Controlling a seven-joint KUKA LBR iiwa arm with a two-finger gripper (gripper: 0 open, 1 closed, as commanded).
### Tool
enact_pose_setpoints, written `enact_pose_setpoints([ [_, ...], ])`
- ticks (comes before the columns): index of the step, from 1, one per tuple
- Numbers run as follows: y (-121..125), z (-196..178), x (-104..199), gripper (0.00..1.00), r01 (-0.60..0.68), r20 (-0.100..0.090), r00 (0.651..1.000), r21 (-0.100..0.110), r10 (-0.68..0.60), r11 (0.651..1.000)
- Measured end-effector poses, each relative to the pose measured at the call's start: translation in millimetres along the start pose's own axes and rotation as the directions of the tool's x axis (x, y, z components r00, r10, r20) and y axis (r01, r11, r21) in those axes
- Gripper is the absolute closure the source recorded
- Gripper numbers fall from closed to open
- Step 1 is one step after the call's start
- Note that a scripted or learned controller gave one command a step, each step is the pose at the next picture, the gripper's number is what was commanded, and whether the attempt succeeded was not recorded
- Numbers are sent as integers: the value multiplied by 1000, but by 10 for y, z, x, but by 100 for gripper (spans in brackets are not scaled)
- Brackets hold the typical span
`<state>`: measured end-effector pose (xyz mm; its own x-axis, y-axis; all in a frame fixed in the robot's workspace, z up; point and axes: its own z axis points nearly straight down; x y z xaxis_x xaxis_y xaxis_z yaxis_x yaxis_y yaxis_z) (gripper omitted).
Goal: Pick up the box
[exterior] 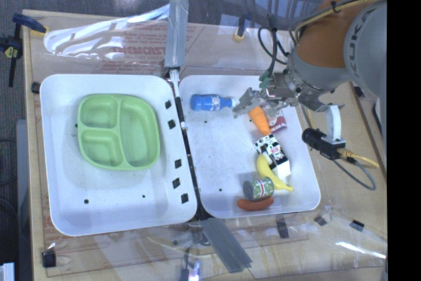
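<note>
Gripper (255, 102) over right bin (223, 148) — one box (272, 153), one carrot (260, 120).

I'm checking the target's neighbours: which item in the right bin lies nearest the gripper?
The orange carrot, right beside the gripper. The blue bottle, box, banana, can and sausage lie farther off.

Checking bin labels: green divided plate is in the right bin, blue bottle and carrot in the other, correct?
Not quite. The camera view shows the green divided plate in the left bin. The blue bottle and carrot lie in the right bin.
</note>
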<state>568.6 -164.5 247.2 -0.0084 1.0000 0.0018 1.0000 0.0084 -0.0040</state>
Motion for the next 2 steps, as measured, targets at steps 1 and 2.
enact_pose_setpoints([
  [1, 725, 975, 235, 0, -79, -1, 997, -1, 79, 997],
  [2, 506, 1566, -6, 0, -102, -1, 995, -1, 102, 995],
])
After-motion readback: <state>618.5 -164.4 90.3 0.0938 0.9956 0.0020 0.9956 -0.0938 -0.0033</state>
